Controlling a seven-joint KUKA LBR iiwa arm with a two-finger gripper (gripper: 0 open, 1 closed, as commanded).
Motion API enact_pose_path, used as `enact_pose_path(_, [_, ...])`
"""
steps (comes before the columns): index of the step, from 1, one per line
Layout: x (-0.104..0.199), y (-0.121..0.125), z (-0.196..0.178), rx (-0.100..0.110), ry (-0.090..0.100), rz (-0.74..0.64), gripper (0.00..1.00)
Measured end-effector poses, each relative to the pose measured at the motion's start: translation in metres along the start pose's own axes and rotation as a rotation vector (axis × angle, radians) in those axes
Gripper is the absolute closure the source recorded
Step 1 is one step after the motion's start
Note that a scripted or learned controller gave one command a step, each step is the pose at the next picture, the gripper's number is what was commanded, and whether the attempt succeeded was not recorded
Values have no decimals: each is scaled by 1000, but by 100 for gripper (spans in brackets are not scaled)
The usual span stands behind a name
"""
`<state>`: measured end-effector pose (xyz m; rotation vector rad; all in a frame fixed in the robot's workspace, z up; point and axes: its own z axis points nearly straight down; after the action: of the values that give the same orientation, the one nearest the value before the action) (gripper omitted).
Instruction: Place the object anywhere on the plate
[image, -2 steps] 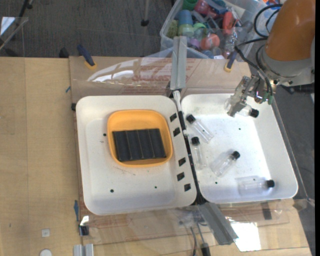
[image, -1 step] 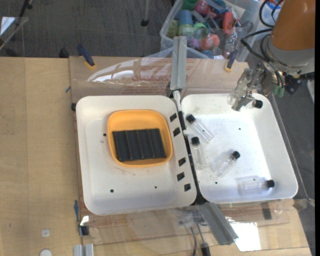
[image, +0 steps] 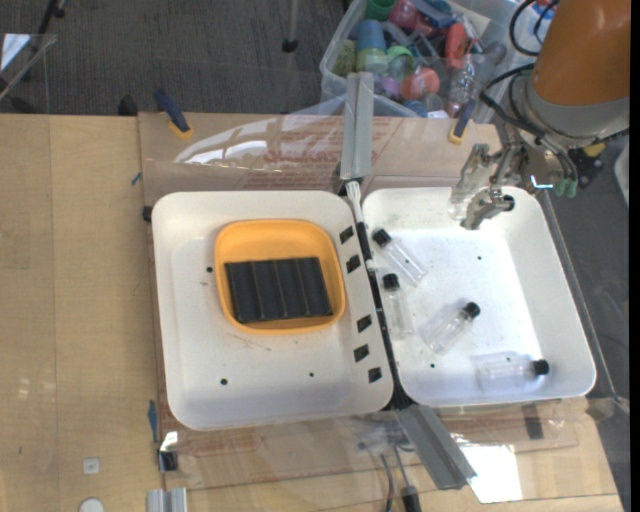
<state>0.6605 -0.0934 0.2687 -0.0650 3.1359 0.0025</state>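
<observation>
Where ribbed black slab (image: 278, 290) fills rounded orange plate (image: 280, 242), metal tool (image: 482, 200) state unclear

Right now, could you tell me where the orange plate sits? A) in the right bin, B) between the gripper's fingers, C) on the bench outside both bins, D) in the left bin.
D: the plate lies flat in the left bin, a dark ridged block resting on it.
</observation>
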Motion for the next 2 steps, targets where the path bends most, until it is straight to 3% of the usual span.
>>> enact_pose_path(2, [-7,-20,-2,1,-5,-425,100])
